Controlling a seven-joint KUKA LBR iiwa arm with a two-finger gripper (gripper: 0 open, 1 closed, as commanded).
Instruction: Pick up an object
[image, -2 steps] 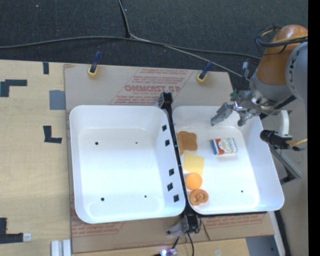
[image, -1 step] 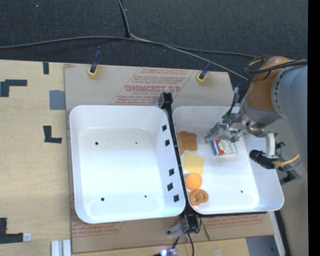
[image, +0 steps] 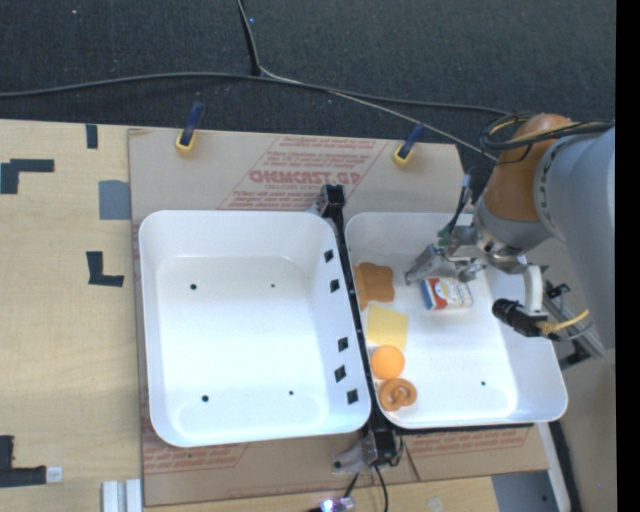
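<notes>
Hovering over the far half of the right bin (image: 520, 395), the hand (image: 447, 262) hangs just above a small white carton with red and blue print (image: 446, 294), its dark fingers splayed apart with nothing between them. That carton lies near the middle of the bin, toward its far edge, and looks to be the nearest thing to grasp. Along the bin's left wall, against the divider, lie a brown bread-like slice (image: 375, 282), a pale yellow square (image: 387, 326), an orange ball (image: 388, 361) and a small orange ring (image: 398, 394) near the near-left corner. The left bin (image: 160, 240) sits alongside on the tabletop. To do the pick well, I would judge that the hand should centre itself over the carton, turn so the fingers straddle its narrower sides, descend until they pass its top edges, and only then close; a carton lying flat can slide, so a square, low grip matters.
</notes>
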